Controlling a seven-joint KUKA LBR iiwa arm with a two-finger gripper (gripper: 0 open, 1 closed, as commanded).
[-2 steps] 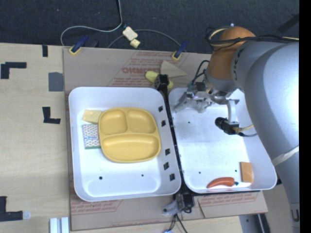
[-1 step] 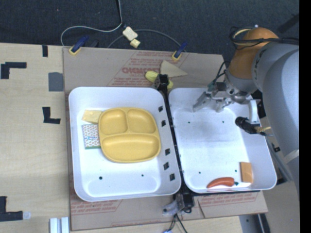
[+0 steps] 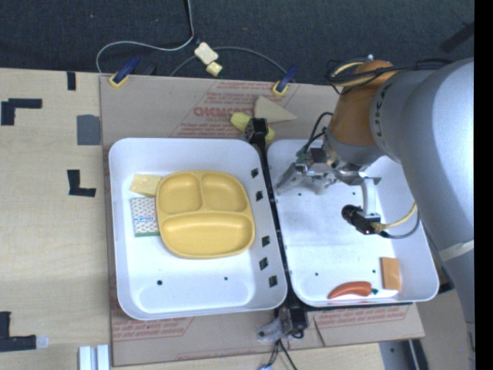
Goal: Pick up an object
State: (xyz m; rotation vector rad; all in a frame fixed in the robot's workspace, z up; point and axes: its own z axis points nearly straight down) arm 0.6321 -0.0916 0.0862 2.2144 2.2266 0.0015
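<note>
My gripper (image 3: 302, 182) hangs low over the back left part of the right bin (image 3: 416, 241), close to the divider between the two bins. It looks open, and nothing shows between its silver fingers. A red-orange sausage-shaped toy (image 3: 349, 290) lies at the front edge of the right bin. An orange block (image 3: 390, 273) sits just to its right. Both are well in front of the gripper. In the left bin (image 3: 192, 291) a yellow divided plate (image 3: 205, 213) lies in the middle.
A blue-patterned card (image 3: 143, 215) and a pale yellow piece (image 3: 144, 183) lie beside the plate's left edge. The grey arm (image 3: 439, 145) covers the right bin's right side. A black cable fitting (image 3: 362, 219) hangs below the wrist. Clips and wires lie behind the bins.
</note>
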